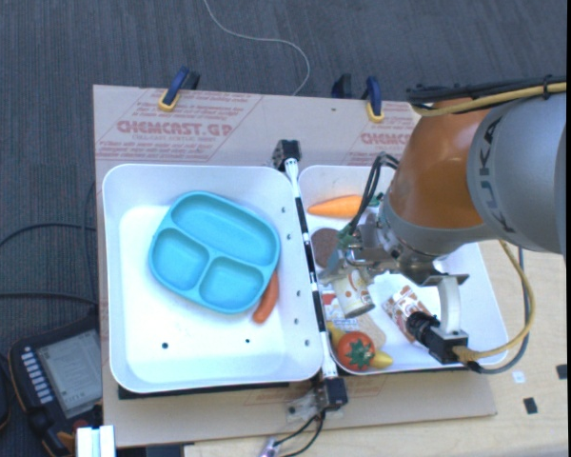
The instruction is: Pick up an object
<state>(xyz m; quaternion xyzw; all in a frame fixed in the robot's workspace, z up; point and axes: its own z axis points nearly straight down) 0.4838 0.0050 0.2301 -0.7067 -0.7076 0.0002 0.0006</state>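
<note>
Closest to the camera, down and to the right of the blue tray [214, 252], a red toy tomato [355, 348] lies in the near corner of the right bin [488, 305]. A yellow thing [382, 358] touches the tomato on the side away from the tray. A bit further back and further right of the tray lies a small packet [404, 308] with red and white on it. More wrappers lie between the packet and the wall that the two bins share.

The blue tray sits in the left bin [114, 255]. It has three hollows and is turned at a slant. A small orange carrot [265, 303] lies against the tray's near right corner.

Right of the tray, over the middle of the right bin, hangs the gripper [352, 253]. It is low over the pile of wrappers. The big grey and orange arm [457, 174] covers most of it, so I cannot tell if it is spread or pressed together, or if it has hold of any toy.

Further back, right of the tray's far edge, a bigger orange carrot [335, 207] lies in the right bin, near the gripper.

Behind the tray, a black clip [286, 150] sits at the far end of the wall between the bins. Past that, two blue clamps [176, 86] [372, 98] grip the far edge of the brown board [219, 112]. A thin white cord [257, 36] curls on the grey floor behind the board.
</note>
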